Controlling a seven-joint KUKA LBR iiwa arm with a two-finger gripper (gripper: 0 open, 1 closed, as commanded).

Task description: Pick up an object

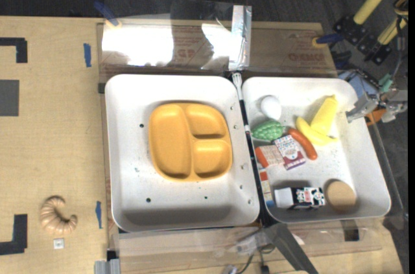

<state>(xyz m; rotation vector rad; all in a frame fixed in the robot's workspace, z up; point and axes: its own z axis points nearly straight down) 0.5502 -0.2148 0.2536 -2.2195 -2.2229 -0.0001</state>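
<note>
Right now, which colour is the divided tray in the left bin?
Yellow-orange tray, in the camera view.

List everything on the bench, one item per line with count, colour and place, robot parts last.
Divided plate: one, yellow-orange, centre of the left bin.
Right bin: one, white, beside the left bin.
Ball: one, white, upper left of the right bin.
Bumpy toy: one, green, below the ball.
Yellow toy: one, yellow, upper middle of the right bin.
Carrot-like toy: one, orange-red, below the yellow toy.
Small card: one, printed pink and white, middle of the right bin.
Black-and-white toy: one, near edge of the right bin.
Round object: one, tan, near right corner of the right bin.
Croissant-like toy: one, tan, on the bench left of the bins.
End effector: one, grey with orange, at the right bin's right rim.
</note>
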